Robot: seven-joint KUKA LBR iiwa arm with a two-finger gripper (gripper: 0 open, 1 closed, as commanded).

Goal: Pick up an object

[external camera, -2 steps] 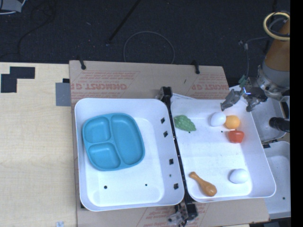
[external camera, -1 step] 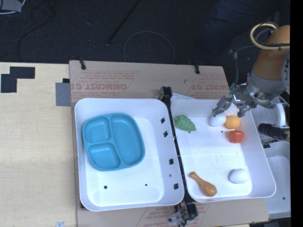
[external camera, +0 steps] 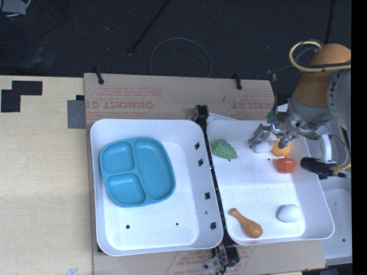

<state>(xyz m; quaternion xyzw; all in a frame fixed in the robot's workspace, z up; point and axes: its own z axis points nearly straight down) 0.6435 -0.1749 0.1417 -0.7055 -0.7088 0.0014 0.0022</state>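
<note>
Orange object (external camera: 280,148), small and rounded, lies in the right bin (external camera: 321,211) near its far right corner, just beside the gripper (external camera: 270,135). The gripper hangs over that corner with its fingers spread wide and nothing between them; one finger (external camera: 259,135) reaches left of the orange object. Just nearer than the orange object sits a red tomato-like piece (external camera: 285,165). A green leafy piece (external camera: 223,149) lies to its left, well apart. Farther toward the near edge rest a white egg (external camera: 289,213) and a tan drumstick (external camera: 247,223). The left bin (external camera: 109,234) holds a blue divided plate (external camera: 137,171).
</note>
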